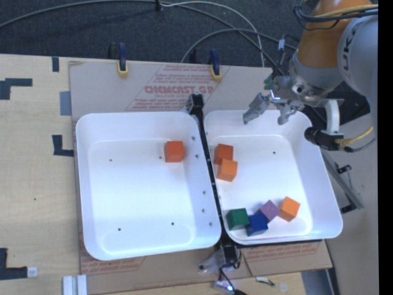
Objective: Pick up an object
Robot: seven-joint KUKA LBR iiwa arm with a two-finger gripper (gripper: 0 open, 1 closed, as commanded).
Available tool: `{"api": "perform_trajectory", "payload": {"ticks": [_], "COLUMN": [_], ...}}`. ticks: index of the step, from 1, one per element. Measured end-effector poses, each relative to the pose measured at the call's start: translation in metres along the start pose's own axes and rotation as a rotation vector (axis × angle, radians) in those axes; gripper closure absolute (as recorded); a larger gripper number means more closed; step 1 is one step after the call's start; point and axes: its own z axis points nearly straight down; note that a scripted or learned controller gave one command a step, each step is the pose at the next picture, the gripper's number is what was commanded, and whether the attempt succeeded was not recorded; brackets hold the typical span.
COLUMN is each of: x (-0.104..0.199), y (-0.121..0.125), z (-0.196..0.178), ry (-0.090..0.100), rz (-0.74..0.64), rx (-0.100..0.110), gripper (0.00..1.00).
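The grey two-finger gripper [268, 113] hangs with fingers spread apart, holding nothing, over the right shallow white plastic bin's [319, 183] 12 o'clock rim. Two touching orange cubes [225, 162] sit at its 9 o'clock edge, with bare floor between.

Pale wood table [31, 183] filled the left & lower part of view, w/ dark tape marks [15, 86] stuck near its left edge. A brown cardboard sheet [172, 85] w/ red print lay flat on it, held at the far edge by two blue-and-yellow clamps [121, 58]. Beyond the table, dark blue-grey carpet floor [73, 11], w/ thin pale cables [202, 17] looping across it. Lighting even, soft shadows.
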Motion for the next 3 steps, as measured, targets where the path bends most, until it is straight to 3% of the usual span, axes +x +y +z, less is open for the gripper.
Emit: {"api": "perform_trajectory", "payload": {"ticks": [1, 3], "x": [0.0, -0.004], "y": [0.001, 0.0], "z": [-0.004, 0.091], "ry": [0.0, 0.0], "rz": [0.0, 0.0], "rx": [-0.008, -0.003], "gripper": [0.0, 0.0]}}
